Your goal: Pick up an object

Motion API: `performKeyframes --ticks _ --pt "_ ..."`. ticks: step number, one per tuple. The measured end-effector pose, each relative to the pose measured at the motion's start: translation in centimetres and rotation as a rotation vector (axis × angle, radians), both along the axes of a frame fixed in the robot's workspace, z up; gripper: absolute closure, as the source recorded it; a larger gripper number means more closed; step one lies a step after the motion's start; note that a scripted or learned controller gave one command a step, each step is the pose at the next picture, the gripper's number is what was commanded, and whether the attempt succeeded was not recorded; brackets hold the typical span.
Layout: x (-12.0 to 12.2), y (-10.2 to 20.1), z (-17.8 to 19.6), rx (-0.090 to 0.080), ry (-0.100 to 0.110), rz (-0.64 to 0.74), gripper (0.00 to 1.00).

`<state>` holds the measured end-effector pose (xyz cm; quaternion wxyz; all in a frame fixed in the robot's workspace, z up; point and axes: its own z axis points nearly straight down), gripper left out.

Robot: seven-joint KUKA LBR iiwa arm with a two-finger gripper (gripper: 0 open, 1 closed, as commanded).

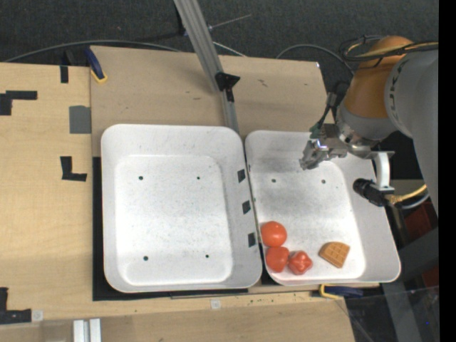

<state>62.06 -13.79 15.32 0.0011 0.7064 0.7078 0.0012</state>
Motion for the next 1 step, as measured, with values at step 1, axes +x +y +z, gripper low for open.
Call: performKeyframes --ticks 1 --pt "0.04 -0.43 6.27 -0.001 -0.002 0.000 1.00"
